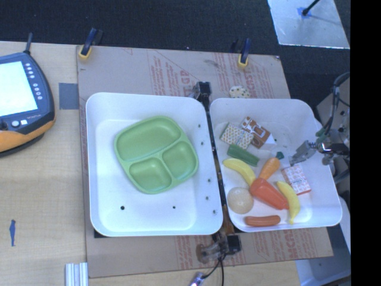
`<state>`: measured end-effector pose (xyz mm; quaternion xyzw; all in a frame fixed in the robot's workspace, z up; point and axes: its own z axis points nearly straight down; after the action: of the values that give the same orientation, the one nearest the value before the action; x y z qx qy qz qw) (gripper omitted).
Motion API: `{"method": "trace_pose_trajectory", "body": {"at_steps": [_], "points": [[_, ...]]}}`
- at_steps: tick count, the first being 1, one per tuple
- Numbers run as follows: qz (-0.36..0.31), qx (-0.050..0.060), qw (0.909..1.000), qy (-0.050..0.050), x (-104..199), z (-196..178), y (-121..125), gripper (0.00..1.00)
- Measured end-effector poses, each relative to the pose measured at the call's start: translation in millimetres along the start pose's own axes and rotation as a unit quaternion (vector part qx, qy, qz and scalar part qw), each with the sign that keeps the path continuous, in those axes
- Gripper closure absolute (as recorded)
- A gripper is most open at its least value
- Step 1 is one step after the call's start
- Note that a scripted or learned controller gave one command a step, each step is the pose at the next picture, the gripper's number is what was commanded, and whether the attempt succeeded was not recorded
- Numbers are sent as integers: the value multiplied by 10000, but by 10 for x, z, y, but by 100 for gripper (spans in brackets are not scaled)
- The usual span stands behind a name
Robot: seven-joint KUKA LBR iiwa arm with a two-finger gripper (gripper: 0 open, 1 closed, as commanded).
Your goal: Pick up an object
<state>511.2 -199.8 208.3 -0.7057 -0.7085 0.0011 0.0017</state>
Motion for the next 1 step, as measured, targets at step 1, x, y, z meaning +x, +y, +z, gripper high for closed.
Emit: {"method": "trace_pose_trajectory", "body": {"at_steps": [1], "points": [[-15,-3,10000,-5,442,1161,197,0]]}}
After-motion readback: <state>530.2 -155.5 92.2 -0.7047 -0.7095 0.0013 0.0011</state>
